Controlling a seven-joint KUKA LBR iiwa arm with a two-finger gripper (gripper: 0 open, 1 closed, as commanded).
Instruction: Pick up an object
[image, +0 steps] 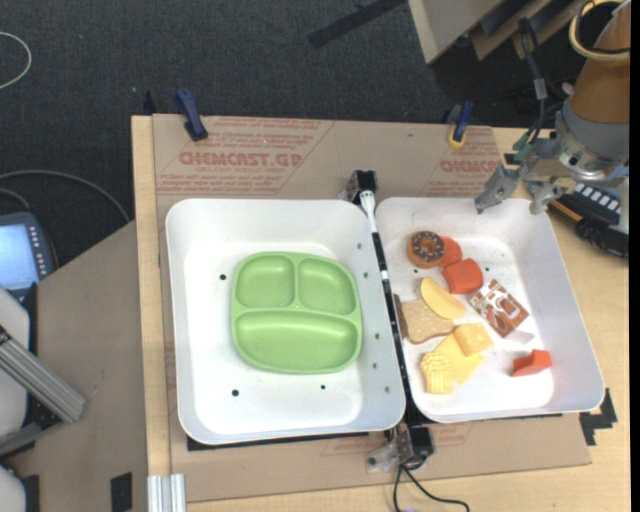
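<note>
Candidate objects lie clustered in the right bin (575, 330): a chocolate doughnut (427, 247) at 11 o'clock of the bin, a red block (463, 275) touching beside it, a yellow wedge (441, 299), toast slice (422, 320), cheese pieces (455, 357), a printed packet (499, 307), and an orange piece (531, 363) lying apart at 5 o'clock. My gripper (514, 190) hovers over the bin's 12 o'clock rim, fingers apart, holding nothing. Best choice, I judge: the orange piece, since it stands clear of neighbours; descend straight, straddle it. Left bin (190, 300) holds a green tray (296, 312).

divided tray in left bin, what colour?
Light green three-compartment plastic tray, plain, clear in the camera view.
</note>
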